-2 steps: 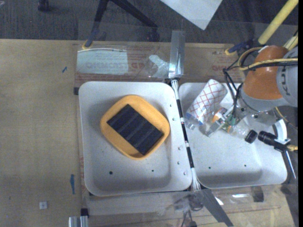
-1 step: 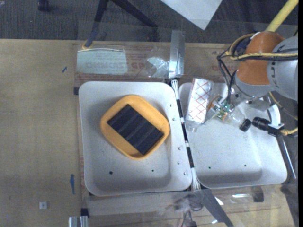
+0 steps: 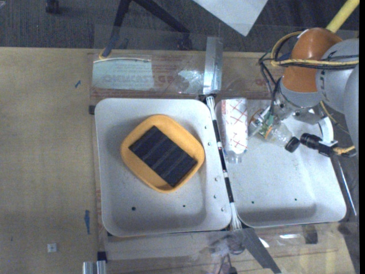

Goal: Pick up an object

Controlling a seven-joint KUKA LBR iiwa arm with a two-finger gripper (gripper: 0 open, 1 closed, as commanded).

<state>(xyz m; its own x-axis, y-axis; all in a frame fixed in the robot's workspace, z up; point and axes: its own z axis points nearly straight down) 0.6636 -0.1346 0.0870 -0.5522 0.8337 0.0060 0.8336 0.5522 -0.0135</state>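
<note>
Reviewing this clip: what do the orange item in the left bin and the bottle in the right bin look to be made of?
Orange item: seemingly smooth matte plastic or rubber, with a rounded orange rim around a dark ribbed panel that resembles a solar cell. Bottle: probably thin clear plastic, see-through at the neck, wrapped in a white label with red markings. Both bins: white matte plastic, judging by their moulded rounded corners.

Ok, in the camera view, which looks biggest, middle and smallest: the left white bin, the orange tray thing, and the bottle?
1. left white bin
2. orange tray
3. bottle, smallest, lying in the right bin
</note>
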